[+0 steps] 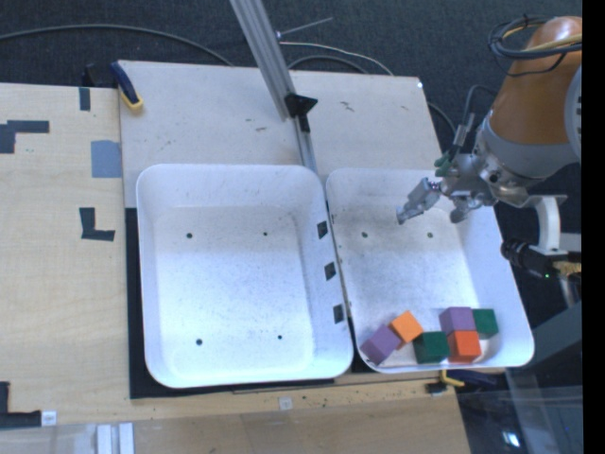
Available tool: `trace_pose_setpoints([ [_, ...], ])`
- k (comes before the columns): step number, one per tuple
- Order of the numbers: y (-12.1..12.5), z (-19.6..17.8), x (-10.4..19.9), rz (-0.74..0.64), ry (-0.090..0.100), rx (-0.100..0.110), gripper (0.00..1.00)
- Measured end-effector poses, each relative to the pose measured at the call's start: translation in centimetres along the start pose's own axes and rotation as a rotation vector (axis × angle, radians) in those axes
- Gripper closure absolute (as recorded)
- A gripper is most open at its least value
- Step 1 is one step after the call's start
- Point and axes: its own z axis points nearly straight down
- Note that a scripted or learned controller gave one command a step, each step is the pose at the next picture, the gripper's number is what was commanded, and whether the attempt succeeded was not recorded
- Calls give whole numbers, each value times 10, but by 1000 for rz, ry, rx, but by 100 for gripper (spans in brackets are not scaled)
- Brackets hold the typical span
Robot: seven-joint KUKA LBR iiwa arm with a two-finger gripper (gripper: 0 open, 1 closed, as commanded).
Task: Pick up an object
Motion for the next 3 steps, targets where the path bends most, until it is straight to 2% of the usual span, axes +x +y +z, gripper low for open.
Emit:
trace_pose_setpoints([
  [1, 14, 167, 4, 1, 0, 7, 0],
  [2, 7, 32, 43, -2, -1, -8, 0],
  [3, 5, 37, 42, 0, -1, 0, 0],
])
